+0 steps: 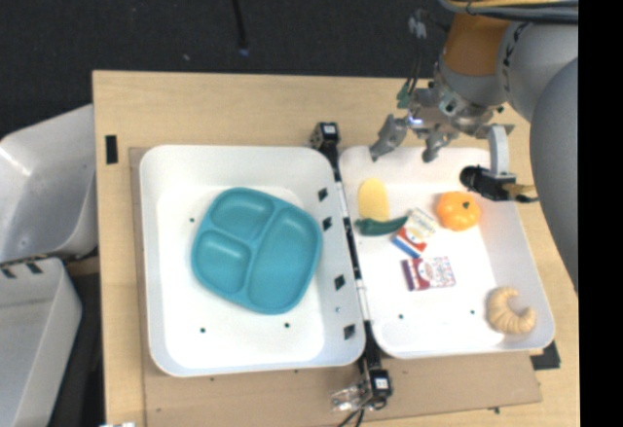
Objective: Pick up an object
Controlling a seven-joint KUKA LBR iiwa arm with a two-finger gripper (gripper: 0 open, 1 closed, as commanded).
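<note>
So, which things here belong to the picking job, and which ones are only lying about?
For the job:
- gripper, open above the right bin
- yellow item
- orange fruit
- croissant
- two small packets

Lying about:
- teal divided plate
- left bin

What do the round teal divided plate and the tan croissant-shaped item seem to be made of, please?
The round teal divided plate looks like moulded plastic, matte with a soft sheen on its ridges. The tan croissant-shaped item is probably plastic or rubber toy food, given its smooth, uniform segments.

Robotics lab, plywood bench (117, 104), two white bins (156, 221), toy food
</note>
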